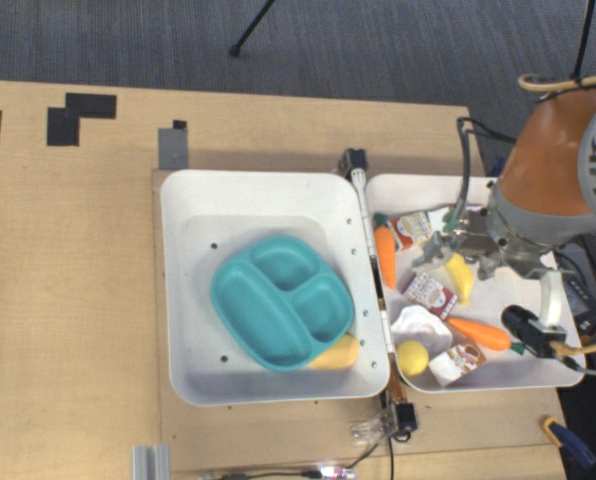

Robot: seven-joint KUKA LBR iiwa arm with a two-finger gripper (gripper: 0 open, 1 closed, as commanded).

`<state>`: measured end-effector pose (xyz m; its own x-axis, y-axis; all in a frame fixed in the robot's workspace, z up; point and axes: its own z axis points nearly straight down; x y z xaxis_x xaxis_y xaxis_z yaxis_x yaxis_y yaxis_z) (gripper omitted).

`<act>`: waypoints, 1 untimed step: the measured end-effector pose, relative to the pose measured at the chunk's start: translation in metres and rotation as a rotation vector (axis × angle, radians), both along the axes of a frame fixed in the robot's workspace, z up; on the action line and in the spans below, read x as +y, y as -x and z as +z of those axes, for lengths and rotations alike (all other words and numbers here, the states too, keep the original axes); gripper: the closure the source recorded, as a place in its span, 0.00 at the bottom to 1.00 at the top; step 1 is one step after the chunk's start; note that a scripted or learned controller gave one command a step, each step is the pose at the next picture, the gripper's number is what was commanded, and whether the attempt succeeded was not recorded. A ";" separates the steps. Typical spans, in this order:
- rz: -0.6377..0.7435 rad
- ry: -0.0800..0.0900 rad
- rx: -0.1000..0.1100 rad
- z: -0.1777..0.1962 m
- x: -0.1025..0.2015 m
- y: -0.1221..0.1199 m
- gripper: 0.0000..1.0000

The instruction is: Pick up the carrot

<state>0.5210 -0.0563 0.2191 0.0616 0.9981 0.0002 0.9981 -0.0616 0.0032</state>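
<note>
Gripper (456, 246) is hovered in right bin (553, 373), grip state unreadable; carrot (479, 333) is seen at its 5 o'clock

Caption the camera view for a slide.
KUKA arm's gripper hovers over the cluttered right bin, two carrots nearby; teal tray in left bin.

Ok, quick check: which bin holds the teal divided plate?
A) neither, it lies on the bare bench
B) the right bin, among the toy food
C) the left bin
C: the teal divided plate lies inside the left bin, while the carrots and other clutter sit in the right bin.
</note>
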 end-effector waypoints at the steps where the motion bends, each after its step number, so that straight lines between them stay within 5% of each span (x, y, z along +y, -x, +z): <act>1: 0.114 0.001 0.002 -0.081 -0.050 0.032 0.00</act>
